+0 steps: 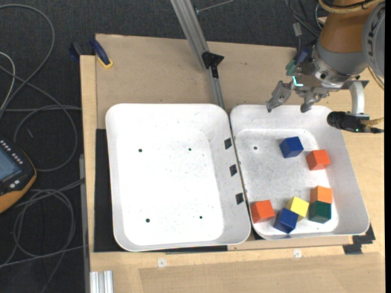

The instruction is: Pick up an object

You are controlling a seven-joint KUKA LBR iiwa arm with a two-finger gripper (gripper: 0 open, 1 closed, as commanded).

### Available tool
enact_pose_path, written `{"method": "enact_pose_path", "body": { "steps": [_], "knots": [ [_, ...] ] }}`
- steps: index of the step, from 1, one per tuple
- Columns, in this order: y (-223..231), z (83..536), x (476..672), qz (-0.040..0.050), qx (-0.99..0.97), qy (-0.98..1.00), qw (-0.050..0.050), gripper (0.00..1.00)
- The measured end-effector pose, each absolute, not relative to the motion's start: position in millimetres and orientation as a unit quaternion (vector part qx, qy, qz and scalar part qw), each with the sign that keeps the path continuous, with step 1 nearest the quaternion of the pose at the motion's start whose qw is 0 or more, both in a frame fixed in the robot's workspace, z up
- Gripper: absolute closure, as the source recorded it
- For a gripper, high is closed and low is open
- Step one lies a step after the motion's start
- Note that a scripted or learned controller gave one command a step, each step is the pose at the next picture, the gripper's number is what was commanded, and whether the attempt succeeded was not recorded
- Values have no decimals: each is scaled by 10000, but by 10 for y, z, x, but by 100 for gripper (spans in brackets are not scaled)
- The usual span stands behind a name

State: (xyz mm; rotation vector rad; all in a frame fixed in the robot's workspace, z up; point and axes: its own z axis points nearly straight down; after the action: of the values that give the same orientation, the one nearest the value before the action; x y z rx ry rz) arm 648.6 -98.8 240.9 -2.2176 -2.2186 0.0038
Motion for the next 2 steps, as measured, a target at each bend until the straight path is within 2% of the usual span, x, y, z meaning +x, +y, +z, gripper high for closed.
{"method": "enact_pose_path", "body": {
  "steps": [1, 2],
  "knots": [
    [-987, 2436, 6494, -3, -7068, -7074, 6, 0],
    [-1015, 1819, 6435, 24, -7074, -7068, 31, 0]
  ]
}}
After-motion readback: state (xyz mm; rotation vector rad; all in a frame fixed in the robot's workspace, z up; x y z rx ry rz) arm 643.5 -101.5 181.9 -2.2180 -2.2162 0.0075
